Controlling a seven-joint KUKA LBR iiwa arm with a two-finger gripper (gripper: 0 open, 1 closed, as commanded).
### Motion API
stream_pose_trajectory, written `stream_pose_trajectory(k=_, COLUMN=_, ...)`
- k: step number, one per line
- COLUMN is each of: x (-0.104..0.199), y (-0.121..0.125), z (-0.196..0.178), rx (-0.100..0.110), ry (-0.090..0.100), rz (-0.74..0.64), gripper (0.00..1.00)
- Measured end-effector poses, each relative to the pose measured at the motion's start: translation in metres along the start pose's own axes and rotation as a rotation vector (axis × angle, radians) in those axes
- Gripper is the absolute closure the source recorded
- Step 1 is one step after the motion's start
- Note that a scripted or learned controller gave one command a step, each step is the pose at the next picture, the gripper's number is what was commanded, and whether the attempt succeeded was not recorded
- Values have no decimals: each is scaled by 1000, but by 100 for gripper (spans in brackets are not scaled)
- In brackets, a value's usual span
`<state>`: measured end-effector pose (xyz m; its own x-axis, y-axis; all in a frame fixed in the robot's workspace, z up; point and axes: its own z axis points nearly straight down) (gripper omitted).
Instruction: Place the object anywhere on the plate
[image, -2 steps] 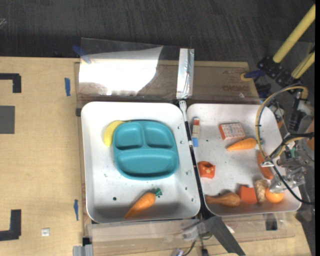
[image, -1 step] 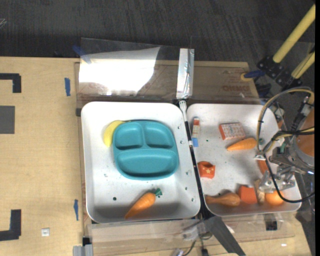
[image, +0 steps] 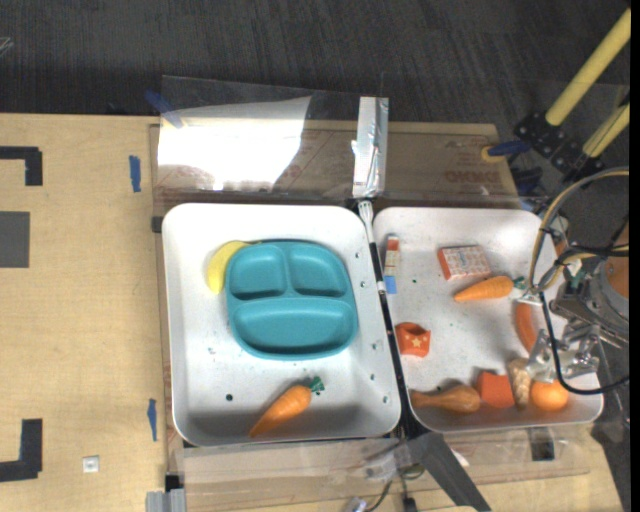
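White bins (image: 190, 300); small box (image: 464, 262), print unreadable.

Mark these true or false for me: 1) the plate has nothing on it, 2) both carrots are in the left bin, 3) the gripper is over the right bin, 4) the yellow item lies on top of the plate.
1) The plate has nothing on it: true.
2) Both carrots in the left bin: false; one carrot lies there, the other carrot is in the right bin.
3) The gripper is over the right bin: true, at its right edge.
4) The yellow item is on top of the plate: false; it peeks out from beside the plate's upper-left edge.
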<state>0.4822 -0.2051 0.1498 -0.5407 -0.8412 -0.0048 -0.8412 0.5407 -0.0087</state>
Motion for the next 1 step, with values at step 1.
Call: stream_pose_trajectory(k=1, x=-3, y=-2, z=-11, rx=7, ry=-4, rz=-1, gripper=100)
